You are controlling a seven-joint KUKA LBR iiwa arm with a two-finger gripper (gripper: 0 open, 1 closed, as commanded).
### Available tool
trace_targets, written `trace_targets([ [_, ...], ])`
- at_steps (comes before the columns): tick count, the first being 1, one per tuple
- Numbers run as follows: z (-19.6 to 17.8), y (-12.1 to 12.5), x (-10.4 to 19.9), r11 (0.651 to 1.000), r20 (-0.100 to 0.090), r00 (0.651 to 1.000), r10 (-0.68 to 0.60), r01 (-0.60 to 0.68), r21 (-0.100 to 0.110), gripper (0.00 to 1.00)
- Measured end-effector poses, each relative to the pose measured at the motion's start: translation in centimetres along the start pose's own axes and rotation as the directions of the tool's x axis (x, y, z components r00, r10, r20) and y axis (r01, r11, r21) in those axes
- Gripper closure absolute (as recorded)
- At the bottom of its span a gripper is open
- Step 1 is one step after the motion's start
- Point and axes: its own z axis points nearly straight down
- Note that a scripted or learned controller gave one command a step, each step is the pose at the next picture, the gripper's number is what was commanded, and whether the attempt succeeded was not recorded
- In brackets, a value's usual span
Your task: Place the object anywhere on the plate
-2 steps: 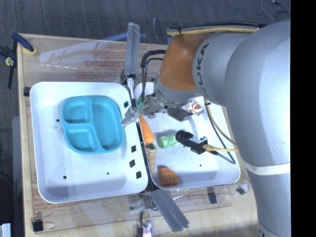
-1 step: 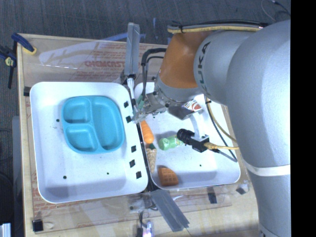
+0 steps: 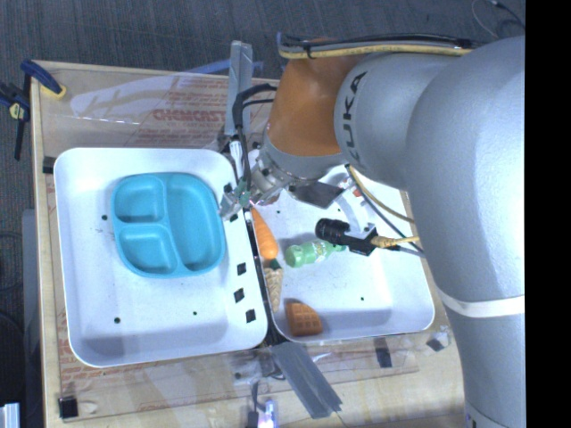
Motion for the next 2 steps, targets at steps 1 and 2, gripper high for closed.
trace_targets([
  [1, 0.0, 0.0, 0.0, 1.0, 0.0, 1.0, 0.0, 0.0, 0.0, 0.0],
  [2, 1.2, 0.5, 12.7, 0.942, 0.0, 0.942, 0.334, -0.334, 0.003, 0.0],
])
